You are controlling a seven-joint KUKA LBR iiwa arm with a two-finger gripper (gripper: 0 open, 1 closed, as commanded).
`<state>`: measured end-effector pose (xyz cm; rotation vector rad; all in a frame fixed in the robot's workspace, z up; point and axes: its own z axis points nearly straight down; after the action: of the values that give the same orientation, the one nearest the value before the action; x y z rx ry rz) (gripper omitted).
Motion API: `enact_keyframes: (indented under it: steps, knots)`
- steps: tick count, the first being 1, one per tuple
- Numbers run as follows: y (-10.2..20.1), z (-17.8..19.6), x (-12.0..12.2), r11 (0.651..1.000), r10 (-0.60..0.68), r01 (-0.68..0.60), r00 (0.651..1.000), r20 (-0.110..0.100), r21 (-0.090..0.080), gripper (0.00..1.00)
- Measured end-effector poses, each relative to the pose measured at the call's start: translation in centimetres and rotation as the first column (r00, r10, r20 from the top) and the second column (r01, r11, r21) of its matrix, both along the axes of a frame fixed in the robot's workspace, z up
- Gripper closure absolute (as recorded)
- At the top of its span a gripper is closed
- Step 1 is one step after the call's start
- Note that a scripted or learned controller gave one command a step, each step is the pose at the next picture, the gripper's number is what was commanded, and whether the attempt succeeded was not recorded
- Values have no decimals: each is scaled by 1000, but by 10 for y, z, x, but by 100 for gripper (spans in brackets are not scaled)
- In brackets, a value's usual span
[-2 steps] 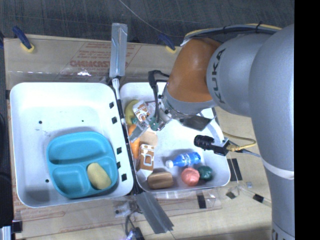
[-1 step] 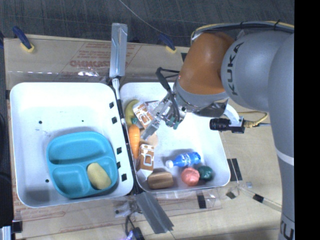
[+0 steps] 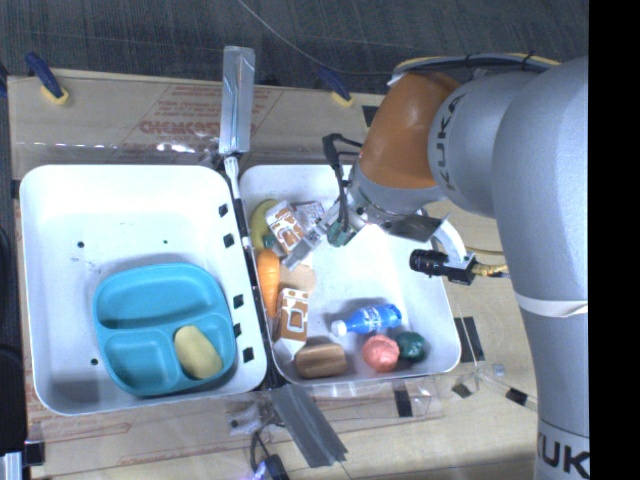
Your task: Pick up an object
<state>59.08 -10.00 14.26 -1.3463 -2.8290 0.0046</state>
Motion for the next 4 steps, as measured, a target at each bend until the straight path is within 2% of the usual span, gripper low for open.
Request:
enact_keyframes:
  steps: [1, 2, 3, 4]
  knots:
    - [-2, -41, 43, 970, -245, 245, 969, 9, -1, 0]
    - [-1, -43, 70, 974, -228, 228, 974, 14, 2, 0]
    - [-6, -43, 71, 925, -380, 380, 925, 20, 5, 0]
    - [-4, -36, 72, 928, -372, 371, 928, 14, 5, 100]
